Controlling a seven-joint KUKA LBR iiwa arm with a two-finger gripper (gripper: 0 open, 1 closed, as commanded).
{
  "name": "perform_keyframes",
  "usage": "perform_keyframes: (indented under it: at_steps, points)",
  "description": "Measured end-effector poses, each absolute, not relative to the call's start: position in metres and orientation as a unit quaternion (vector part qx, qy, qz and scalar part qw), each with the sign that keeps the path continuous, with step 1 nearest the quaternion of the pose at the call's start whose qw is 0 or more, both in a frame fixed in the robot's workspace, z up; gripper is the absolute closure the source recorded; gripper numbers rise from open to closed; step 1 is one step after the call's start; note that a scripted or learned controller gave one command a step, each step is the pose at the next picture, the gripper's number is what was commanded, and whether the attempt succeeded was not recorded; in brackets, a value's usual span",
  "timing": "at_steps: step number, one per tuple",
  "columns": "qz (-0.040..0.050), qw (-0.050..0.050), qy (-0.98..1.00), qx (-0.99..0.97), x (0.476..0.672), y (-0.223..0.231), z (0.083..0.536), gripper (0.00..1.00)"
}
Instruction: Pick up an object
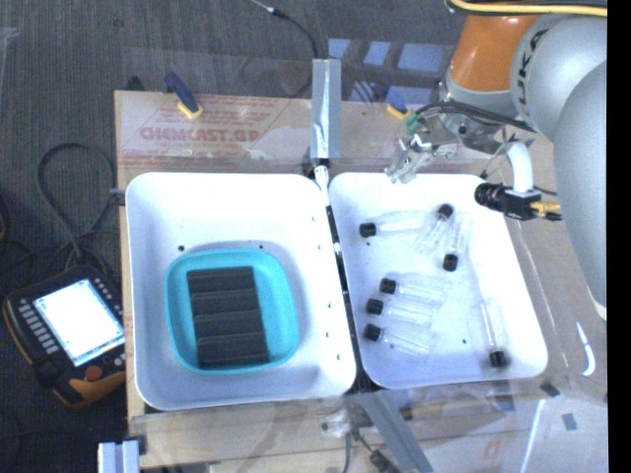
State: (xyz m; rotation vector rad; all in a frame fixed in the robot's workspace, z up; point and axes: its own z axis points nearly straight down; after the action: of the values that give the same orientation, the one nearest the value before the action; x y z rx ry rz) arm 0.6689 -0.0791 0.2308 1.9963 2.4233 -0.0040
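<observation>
Gripper (pixel 406 163), its state unclear, hovers at the right bin's (pixel 527 294) twelve o'clock rim; clear vials (pixel 409 311) could slip or roll.

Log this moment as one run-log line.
tool: above right bin's far rim, holding nothing | clear black-capped vials: scattered in right bin | left bin: blue tray with black insert

A teal tray (pixel 177 313) (black ridged insert (pixel 227 313)) sits in the left bin (pixel 148 215) — handheld screen (pixel 69 328) beside it.

Grey arm (pixel 577 97), orange band (pixel 498 28) (yellow cable looped above).
</observation>
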Motion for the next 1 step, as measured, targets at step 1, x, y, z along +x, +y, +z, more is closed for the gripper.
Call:
perform_keyframes:
  at_steps: [1]
  points:
    - [-0.0037,0.002,0.772,0.635,0.6695,-0.0795,0.2390,1.00]
